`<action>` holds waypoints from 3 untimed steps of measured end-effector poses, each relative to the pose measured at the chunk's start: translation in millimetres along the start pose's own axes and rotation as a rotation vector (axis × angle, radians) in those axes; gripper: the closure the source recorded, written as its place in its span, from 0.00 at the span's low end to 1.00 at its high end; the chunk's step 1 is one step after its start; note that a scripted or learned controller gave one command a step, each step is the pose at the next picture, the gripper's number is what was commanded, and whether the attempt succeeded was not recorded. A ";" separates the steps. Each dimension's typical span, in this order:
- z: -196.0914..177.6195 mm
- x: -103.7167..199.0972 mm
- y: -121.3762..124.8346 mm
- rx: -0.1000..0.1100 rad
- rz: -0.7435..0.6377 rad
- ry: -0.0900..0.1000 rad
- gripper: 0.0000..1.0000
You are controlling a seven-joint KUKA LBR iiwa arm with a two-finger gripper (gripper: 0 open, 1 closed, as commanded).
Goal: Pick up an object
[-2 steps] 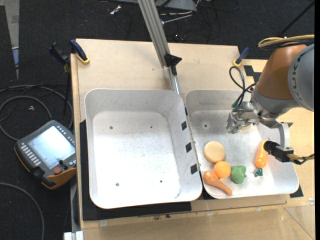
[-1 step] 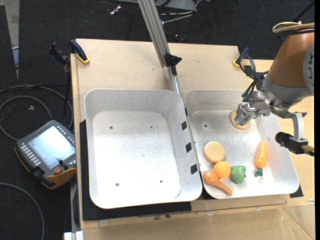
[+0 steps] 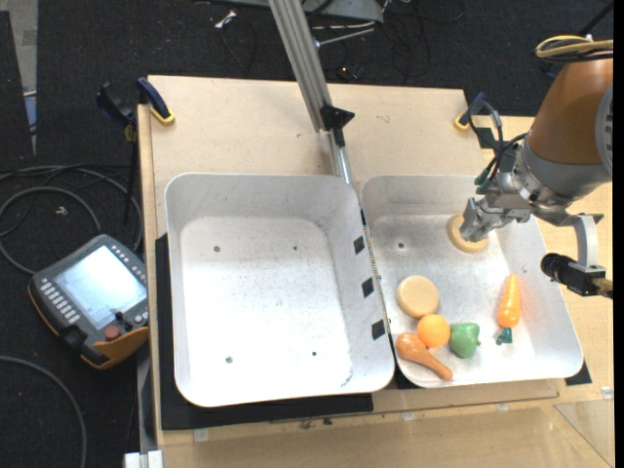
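Note:
My gripper (image 3: pixel 475 226) hangs low over the back of the right bin (image 3: pixel 390 203), right on top of a round tan disc (image 3: pixel 469 243) that peeks out beneath it. Near the bin's front lie a beige round piece (image 3: pixel 418 294), an orange ball (image 3: pixel 434 331), a green pepper (image 3: pixel 465 338), an orange squash-shaped piece (image 3: pixel 425 356) and an orange carrot (image 3: pixel 509 302) with a green stem. The arm's orange band (image 3: pixel 575 105) rises at the right.
The left bin (image 3: pixel 195 203) sits beside the right one, with a raised divider wall (image 3: pixel 366 271) between them. A metal pole (image 3: pixel 302 57) slants over the bench's back. A teach pendant (image 3: pixel 93 300) lies on the floor at left.

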State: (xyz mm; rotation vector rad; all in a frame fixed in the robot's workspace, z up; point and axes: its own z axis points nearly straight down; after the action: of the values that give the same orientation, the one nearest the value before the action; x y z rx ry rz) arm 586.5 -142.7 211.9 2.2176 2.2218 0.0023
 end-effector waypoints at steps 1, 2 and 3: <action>-14.6 55.1 -5.7 0.002 -0.007 0.003 1.00; -17.3 98.9 -8.1 0.003 -0.006 0.002 1.00; -10.0 157.1 -10.8 0.004 -0.007 0.003 1.00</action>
State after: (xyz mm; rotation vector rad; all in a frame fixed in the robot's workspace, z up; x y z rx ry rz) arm 575.4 14.5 221.8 2.2134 2.2332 0.0007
